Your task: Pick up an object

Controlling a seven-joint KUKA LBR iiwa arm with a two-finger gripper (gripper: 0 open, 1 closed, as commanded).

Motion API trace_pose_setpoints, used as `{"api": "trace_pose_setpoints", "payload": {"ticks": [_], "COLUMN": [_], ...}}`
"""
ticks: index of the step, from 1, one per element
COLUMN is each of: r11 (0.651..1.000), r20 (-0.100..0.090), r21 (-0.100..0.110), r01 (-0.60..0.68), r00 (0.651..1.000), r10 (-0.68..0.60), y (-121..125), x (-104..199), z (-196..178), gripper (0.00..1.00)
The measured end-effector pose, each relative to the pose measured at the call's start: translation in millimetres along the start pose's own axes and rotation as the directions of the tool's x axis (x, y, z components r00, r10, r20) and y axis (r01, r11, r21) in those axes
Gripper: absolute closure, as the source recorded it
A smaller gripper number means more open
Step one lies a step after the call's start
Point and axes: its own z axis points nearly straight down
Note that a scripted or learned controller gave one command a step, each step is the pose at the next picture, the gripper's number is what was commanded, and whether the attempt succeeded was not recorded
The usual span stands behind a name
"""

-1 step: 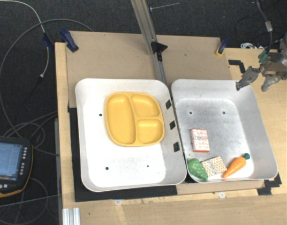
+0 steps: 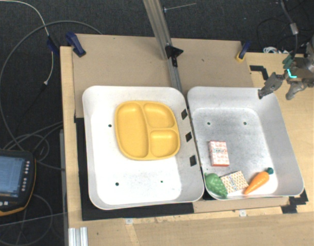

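Observation:
My gripper [image 2: 280, 88] hangs above the far right corner of the right bin [image 2: 234, 109], its two fingers spread open with nothing between them. In that bin's near half lie a small pink and white box [image 2: 219, 153], a green toy vegetable [image 2: 215, 184], a tan patterned packet [image 2: 234, 181] and an orange carrot [image 2: 258, 181]. The last three are bunched along the bin's front edge. All of them are well apart from the gripper.
A yellow divided plate [image 2: 146, 129] sits in the left bin [image 2: 100, 163]. A metal post [image 2: 162, 29] slants up from between the bins at the back. Blue clamps [image 2: 75, 44] hold the board's far corners. A pendant screen [image 2: 11, 178] lies left of the bench.

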Motion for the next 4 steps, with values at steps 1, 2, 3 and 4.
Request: {"api": "trace_pose_setpoints", "payload": {"ticks": [1, 2, 3, 4], "r11": [1.0, 1.0, 1.0, 1.0], "r20": [-0.001, -0.002, -0.002, -0.001], "r21": [0.004, 0.006, 0.005, -0.003], "r01": [-0.001, 0.0, -0.001, -0.001], "r00": [1.0, 1.0, 1.0, 1.0], "r10": [0.001, 0.0, 0.001, 0.001], "y": [-8.0, 0.4, 0.5, 2.6], "x": [5.9, 9.1, 11.7, 11.5], "z": [48.0, 105.2, 147.8, 133.0], "gripper": [0.0, 0.0, 0.0, 1.0]}}
